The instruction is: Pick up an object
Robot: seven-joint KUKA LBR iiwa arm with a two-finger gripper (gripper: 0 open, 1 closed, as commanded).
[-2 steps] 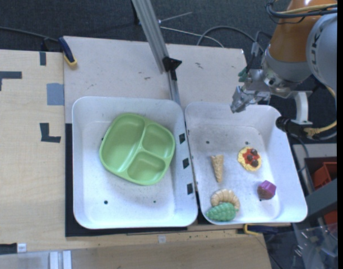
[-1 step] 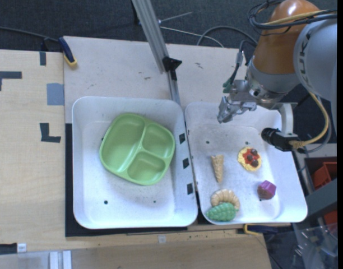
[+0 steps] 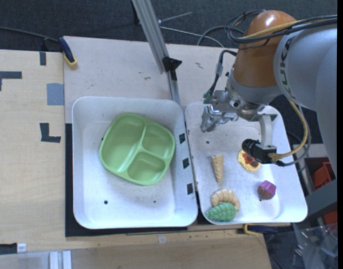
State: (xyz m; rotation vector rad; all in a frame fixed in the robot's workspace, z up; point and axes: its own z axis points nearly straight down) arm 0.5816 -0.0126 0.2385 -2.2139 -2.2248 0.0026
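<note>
Camera view: pincer (image 3: 209, 122) hovered over right white bin (image 3: 283, 206), grip state indeterminate. Below it lay tan cone (image 3: 217, 167), purple toy (image 3: 266, 190), green knobbly piece (image 3: 222, 212). Left white bin (image 3: 87, 206) held green divided plastic plate (image 3: 138, 148).

A yellow-tipped blue clamp (image 3: 67, 51) lies on the bench (image 3: 115, 66).

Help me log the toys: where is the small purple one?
The purple toy lies in the right bin, near its right wall, below the yellow-red toy and right of the green one.
</note>
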